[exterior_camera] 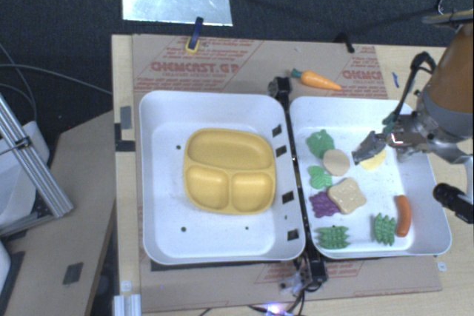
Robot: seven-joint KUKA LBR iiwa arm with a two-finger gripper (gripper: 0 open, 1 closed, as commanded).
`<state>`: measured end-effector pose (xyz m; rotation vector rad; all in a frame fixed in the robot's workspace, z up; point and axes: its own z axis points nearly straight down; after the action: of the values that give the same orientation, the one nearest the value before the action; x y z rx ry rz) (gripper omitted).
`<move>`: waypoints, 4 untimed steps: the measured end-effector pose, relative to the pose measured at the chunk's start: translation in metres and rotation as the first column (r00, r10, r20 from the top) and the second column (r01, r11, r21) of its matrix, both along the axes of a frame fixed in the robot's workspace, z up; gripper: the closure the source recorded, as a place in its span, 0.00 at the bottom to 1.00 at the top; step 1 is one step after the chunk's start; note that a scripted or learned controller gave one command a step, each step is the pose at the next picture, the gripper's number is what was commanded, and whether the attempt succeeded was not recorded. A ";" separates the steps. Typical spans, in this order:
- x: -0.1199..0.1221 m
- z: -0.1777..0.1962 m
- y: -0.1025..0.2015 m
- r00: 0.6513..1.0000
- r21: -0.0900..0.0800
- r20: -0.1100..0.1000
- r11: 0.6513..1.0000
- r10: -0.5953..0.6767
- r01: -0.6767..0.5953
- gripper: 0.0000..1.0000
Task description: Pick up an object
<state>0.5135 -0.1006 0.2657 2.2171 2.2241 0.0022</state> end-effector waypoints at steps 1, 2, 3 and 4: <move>-0.004 0.238 -0.002 1.000 -0.004 0.021 1.000 0.002 -0.002 0.00; -0.010 0.105 0.095 1.000 0.003 -0.012 1.000 0.010 -0.010 0.00; -0.027 0.262 0.162 1.000 0.005 0.019 1.000 0.009 -0.009 0.00; -0.025 0.048 0.240 1.000 -0.002 -0.017 1.000 0.006 -0.006 0.00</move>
<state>0.4882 0.1394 0.3138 2.2181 2.2376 -0.0193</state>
